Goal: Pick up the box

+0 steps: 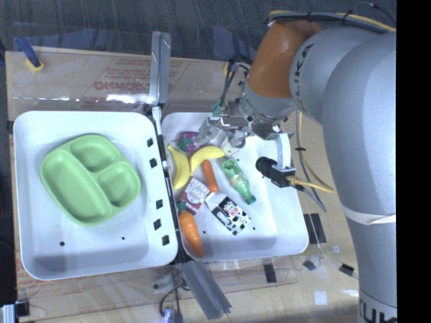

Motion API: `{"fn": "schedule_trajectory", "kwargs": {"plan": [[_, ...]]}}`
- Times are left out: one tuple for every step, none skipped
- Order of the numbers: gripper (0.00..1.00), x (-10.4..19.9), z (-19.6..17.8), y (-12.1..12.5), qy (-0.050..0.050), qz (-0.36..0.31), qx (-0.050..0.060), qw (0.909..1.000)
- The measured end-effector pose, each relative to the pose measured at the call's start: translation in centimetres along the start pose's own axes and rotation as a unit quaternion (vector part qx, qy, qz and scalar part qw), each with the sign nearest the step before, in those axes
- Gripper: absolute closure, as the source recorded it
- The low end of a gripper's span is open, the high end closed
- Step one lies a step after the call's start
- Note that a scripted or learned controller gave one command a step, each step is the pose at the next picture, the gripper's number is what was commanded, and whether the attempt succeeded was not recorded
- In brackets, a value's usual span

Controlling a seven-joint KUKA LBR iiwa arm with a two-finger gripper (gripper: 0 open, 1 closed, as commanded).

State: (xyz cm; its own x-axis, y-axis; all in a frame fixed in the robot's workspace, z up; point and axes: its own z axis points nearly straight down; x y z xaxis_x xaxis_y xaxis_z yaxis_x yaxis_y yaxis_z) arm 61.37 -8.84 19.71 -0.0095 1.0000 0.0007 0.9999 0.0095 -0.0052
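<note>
Nearest the camera's bottom edge, in my right bin [286, 237], an orange carrot [190, 233] lies against the left wall, close to the front corner. Just beyond it sits the box [232, 216], a small dark carton with white and coloured print, flat on the bin floor near the middle and touching nothing of mine. A little farther up and left is a white and pink packet [196, 192], with a second, smaller carrot [210, 175] beside it and a green bottle [239, 181] lying tilted to the right of that. Farther still, two bananas [190, 162] curve along the left side, and a purple item [186, 140] rests behind them near the back wall. My gripper [227, 130] hangs over the back part of this bin, above the bananas and well apart from the box; I cannot tell how it is set. In the left bin [40, 254] a green divided tray [91, 177] lies flat with three compartments.
</note>
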Motion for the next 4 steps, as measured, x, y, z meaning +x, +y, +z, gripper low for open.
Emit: {"fn": "schedule_trajectory", "kwargs": {"plan": [[0.0, -8.1, -11.8, -3.1, -0.001, -0.067, -0.002, 0.9977], [0.0, -6.4, -14.2, 2.2, -0.001, -0.118, -0.003, 0.993], [1.0, -6.4, -15.3, 2.3, -0.002, -0.121, -0.003, 0.9927], [1.0, 0.2, -24.6, 4.2, -0.001, -0.074, -0.003, 0.9973]]}}
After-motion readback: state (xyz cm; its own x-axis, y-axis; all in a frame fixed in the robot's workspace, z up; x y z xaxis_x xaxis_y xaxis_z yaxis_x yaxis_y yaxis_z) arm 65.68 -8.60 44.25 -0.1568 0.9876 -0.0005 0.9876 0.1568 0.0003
